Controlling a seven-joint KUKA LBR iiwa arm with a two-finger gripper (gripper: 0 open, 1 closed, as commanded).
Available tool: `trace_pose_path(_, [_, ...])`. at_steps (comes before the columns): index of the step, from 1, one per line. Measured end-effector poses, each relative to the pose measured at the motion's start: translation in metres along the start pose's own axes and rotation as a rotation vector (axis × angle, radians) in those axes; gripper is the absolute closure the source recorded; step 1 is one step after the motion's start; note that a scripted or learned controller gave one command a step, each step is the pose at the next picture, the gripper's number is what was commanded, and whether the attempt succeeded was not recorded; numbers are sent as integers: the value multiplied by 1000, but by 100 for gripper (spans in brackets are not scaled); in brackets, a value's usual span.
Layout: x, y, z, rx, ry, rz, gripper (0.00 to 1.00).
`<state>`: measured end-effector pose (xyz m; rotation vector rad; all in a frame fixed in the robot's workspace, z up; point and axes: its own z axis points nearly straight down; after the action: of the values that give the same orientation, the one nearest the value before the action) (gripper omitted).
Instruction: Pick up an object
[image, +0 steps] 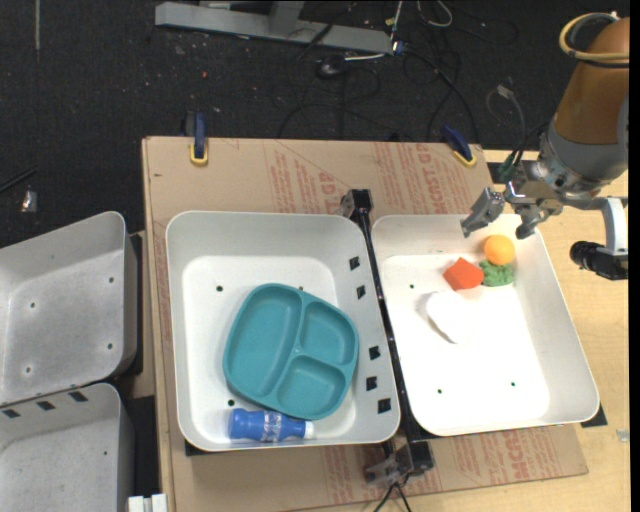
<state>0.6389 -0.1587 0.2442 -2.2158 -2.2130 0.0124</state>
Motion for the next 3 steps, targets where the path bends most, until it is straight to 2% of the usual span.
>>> trace_pose_path(1, [0,2,-8,-13,-2,-2,0])
trace_pose_path(3, [13,-2,89,-7,-1,-3,0])
